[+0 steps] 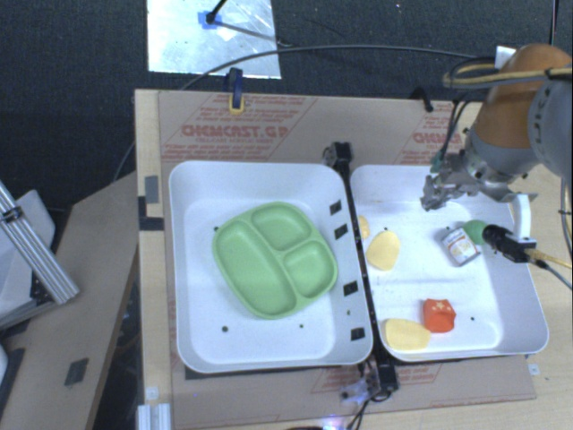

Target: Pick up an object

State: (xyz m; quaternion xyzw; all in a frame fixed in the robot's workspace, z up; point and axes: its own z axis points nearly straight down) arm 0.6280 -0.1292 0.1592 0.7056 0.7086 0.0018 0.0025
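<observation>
Jaws hang over the upper part of the right bin point(503, 305), at the end of the arm point(515, 106) that reaches in from the right edge of the frame. Whether they stand wide or narrow I cannot tell from this slant, and nothing shows between them. By my reading the step in hand is the approach: no object is gripped yet.

All the candidates lie in the right bin. Nearest is a small labelled can point(459, 245), on its side just below and right of the jaws, with a green piece point(473, 232) touching or just beside its upper end. A yellow piece point(383, 250) lies near the bin's left wall at mid-height. A red block point(439, 314) and a second yellow piece point(406, 334) sit close together near the lower edge. The left bin point(192, 330) holds a green divided plate point(273, 258).

The next move, as I judge it, calls for a short shift toward the lower right to centre over the can, then a straight descent with the jaws set across its narrow width. The green piece alongside could foul one side — so the yellow piece lying alone may be the safer pick.
</observation>
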